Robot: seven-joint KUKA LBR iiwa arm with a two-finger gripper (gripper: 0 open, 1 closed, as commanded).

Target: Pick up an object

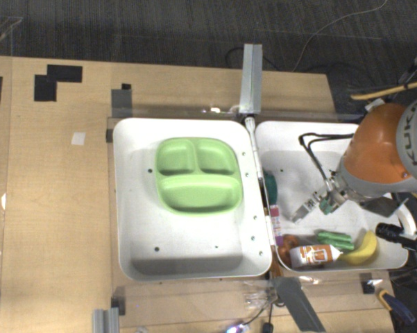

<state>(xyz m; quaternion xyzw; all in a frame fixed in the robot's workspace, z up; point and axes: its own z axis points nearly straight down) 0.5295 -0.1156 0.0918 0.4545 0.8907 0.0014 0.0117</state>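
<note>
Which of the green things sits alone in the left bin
The green divided tray, with three compartments. The smaller green object lies in the right bin beside the banana and bottle.

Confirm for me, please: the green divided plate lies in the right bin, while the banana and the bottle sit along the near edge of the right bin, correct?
Not quite. The camera view shows the green divided plate in the left bin, not the right one. The rest stands: the banana and the bottle sit along the near edge of the right bin.
</note>
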